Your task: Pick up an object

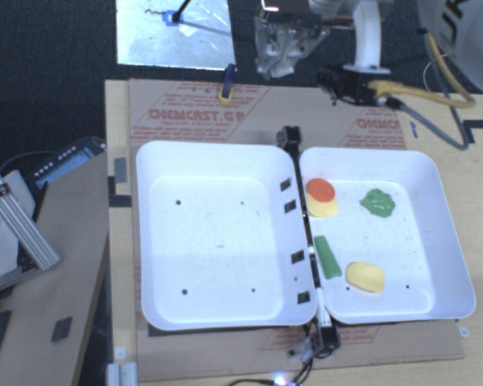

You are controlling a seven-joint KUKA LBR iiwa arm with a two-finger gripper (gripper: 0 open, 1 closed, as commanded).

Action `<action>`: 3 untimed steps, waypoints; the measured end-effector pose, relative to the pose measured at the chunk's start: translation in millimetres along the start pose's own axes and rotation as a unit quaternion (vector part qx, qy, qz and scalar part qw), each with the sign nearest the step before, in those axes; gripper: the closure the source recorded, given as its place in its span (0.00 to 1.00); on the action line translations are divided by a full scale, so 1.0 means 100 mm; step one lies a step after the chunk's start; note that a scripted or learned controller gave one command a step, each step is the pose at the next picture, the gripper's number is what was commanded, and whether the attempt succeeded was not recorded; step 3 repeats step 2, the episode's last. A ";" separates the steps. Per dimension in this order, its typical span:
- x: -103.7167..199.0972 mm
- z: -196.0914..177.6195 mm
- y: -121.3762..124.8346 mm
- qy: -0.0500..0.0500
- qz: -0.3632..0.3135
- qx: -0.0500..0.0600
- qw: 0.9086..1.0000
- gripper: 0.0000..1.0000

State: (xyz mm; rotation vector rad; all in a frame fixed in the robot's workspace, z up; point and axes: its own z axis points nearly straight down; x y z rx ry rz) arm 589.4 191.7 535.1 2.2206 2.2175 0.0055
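Right shallow white bin (435,215), holding four small objects. An orange round disc (320,189) overlaps a pale yellow round piece (324,208), both just beside the bin's left wall. A green leafy lump (377,203) lies well apart from them, toward the far right. A green flat strip (327,256) rests against the left wall, near a yellow lemon-shaped object (365,277) at the near side. Open floor surrounds the lemon-shaped object and the leafy lump; the right half of the bin floor is bare. Left shallow white bin (217,232) adjoins along the central hinge. The gripper (275,61) hangs beyond the bins' far edge, above the brown cardboard sheet (193,115), touching nothing; how far its fingers are parted cannot be told.
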 end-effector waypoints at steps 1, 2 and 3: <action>0.00 -0.01 -1.07 0.001 -0.005 0.002 1.000 1.00; -0.21 0.00 -0.45 0.000 0.000 0.001 1.000 1.00; -0.21 0.00 -0.45 0.000 0.000 0.001 1.000 1.00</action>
